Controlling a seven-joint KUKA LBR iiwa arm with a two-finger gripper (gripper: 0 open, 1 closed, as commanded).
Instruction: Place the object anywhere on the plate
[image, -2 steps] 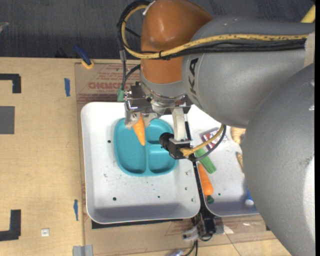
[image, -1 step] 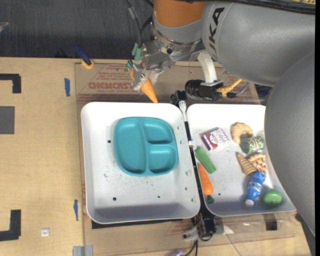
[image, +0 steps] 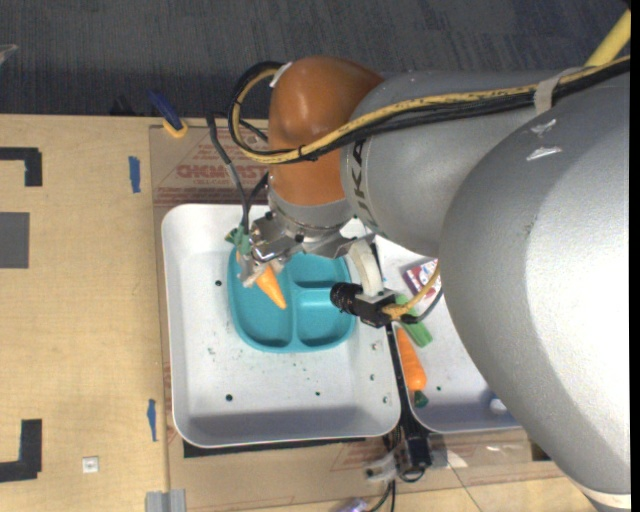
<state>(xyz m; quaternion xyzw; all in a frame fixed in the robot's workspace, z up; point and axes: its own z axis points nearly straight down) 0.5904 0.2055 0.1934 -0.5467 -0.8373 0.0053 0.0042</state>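
Gripper low over the teal divided plate in the left bin; toy carrot at its fingertips, over plate's upper-left compartment; grasp impossible to confirm. Second carrot lying in right bin.

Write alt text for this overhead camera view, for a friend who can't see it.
A grey robot arm with an orange band reaches from the right, its gripper above a teal divided plate in the left white bin. A small orange carrot lies on the plate just below the gripper. A second carrot lies in the right bin.
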